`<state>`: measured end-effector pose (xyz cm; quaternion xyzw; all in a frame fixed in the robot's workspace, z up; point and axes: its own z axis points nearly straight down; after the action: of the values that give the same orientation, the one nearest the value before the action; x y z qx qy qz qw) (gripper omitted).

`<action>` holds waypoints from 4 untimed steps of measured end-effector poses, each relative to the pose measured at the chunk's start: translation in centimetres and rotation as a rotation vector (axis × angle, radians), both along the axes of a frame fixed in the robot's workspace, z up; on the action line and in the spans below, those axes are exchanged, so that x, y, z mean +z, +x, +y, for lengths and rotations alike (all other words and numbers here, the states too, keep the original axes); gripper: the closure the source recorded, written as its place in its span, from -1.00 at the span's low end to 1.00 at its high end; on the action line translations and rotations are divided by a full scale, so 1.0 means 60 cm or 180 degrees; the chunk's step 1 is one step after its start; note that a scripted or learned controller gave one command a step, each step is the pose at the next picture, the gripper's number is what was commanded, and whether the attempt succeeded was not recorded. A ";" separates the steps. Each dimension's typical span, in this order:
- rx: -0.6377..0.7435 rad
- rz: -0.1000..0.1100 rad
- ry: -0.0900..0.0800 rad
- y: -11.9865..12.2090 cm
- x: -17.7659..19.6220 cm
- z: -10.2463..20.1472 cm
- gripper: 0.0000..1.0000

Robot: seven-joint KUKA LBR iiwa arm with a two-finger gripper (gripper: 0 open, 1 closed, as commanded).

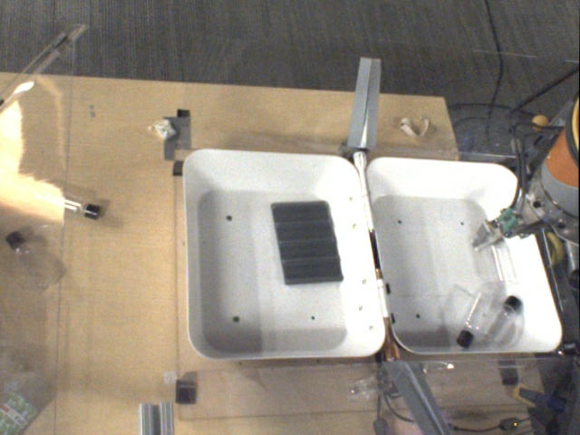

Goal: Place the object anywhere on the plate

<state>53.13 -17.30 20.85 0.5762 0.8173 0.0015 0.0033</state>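
My tool (497, 227) hung over the right bin (435, 181), and I could not tell its state. Two clear vials (489, 315) lay just below it in that bin; the dark ridged plate (307, 242) sat well left, in the other bin (208, 243)

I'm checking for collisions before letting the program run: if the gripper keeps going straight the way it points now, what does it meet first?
The gripper points down-left into the right bin. Straight on, it would probably meet bare bin floor first; the clear vials lie nearer the bin's front, likely off that line. Depth is uncertain.
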 end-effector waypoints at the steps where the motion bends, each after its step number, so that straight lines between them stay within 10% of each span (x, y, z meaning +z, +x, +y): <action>1: -0.0584 -0.0001 0.0005 0.068 0.020 0.093 1.00; 2: -0.1481 0.0015 0.0010 0.085 -0.041 0.180 1.00; 3: -0.0583 0.0007 0.0009 0.156 -0.038 0.310 1.00; 4: -0.2050 0.0011 0.0014 0.229 -0.027 0.412 1.00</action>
<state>66.89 7.43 19.26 0.8052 0.5930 0.0011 0.0010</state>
